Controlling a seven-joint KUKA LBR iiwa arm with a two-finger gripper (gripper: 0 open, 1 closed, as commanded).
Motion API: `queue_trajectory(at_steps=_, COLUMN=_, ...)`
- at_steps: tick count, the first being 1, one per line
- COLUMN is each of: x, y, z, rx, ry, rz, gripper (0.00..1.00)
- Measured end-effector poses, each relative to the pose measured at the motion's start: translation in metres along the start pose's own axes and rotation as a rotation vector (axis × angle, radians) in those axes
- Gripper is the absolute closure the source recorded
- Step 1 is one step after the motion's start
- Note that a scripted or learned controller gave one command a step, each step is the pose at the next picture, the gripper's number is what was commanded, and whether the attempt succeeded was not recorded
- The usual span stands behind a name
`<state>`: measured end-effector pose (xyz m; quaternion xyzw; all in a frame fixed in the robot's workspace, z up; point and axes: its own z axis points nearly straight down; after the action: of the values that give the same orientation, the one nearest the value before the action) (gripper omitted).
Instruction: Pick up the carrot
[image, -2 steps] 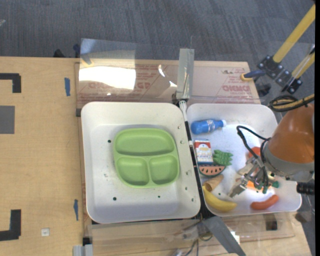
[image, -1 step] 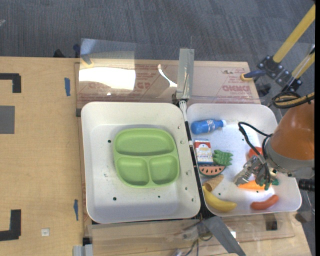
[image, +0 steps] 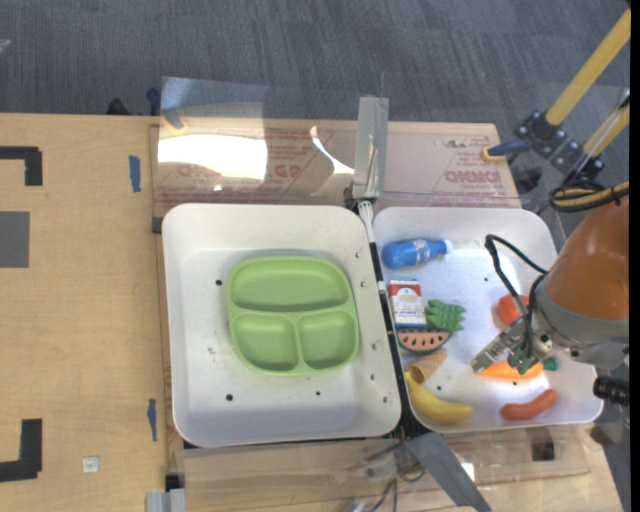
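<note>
The carrot (image: 522, 371), orange with a bit of green at its top, lies in the right bin (image: 470, 225) near the front right corner. My gripper (image: 512, 350) hangs right over it, reaching down from the grey and orange arm (image: 598, 275) at the right edge. The gripper covers the carrot's upper part, and whether it touches the carrot is hidden.
Sharing the right bin are a blue bottle (image: 414, 251), a small carton (image: 406, 302), a green leafy toy (image: 446, 315), a watermelon slice (image: 424, 340), a banana (image: 438, 403), a red sausage (image: 528, 404) and an orange-red piece (image: 509, 308). The left bin (image: 190, 300) holds a green divided plate (image: 293, 312).
</note>
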<state>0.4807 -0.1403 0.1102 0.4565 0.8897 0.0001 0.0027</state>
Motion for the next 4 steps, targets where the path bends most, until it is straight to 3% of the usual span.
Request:
queue_trajectory(at_steps=1, x=0.000, y=0.000, z=0.000, rx=0.000, ry=0.001, rz=0.000, gripper=0.00)
queue_trajectory(at_steps=2, x=-0.019, y=-0.011, z=0.020, rx=-0.005, ry=-0.001, rz=-0.301, gripper=0.00)
queue_trajectory(at_steps=3, x=0.021, y=0.020, z=0.019, rx=-0.005, ry=-0.010, rz=-0.438, gripper=0.00)
queue_trajectory(at_steps=4, x=-0.010, y=-0.002, z=0.020, rx=-0.009, ry=-0.006, rz=-0.005, gripper=0.00)
